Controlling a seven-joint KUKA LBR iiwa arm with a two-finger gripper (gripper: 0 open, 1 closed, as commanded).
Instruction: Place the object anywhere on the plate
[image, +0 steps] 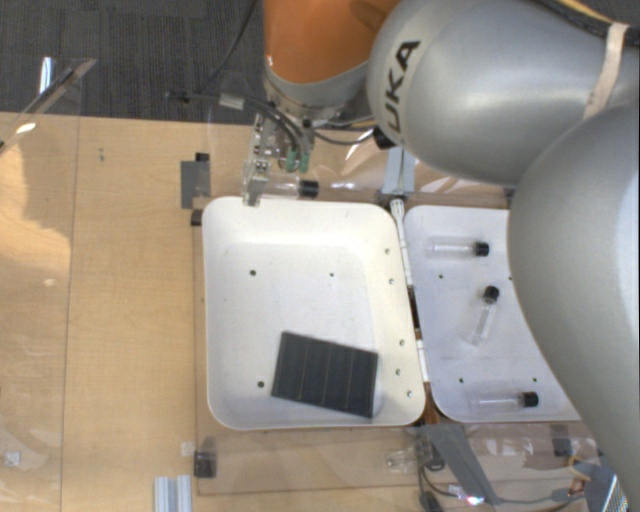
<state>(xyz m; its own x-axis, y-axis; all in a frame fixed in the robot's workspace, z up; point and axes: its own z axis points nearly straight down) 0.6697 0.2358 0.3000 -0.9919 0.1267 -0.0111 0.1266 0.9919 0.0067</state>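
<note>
A dark grey ribbed plate (326, 375) lies flat in the near part of the left white bin (214, 300). My gripper (274, 176) hangs over that bin's far rim, under the orange band of the arm. A small clear tube with a black cap (292, 187) lies crosswise at the fingertips, cap to the right, and looks pinched between them. Gripper and tube are well behind the plate, with most of the bin floor between them.
The right white bin (440, 395) holds three more clear black-capped tubes (456, 246) (485, 316) (505, 401). The arm's large grey body covers the upper right. A narrow divider (405, 290) separates the bins. Brackets and cables sit along the near edge.
</note>
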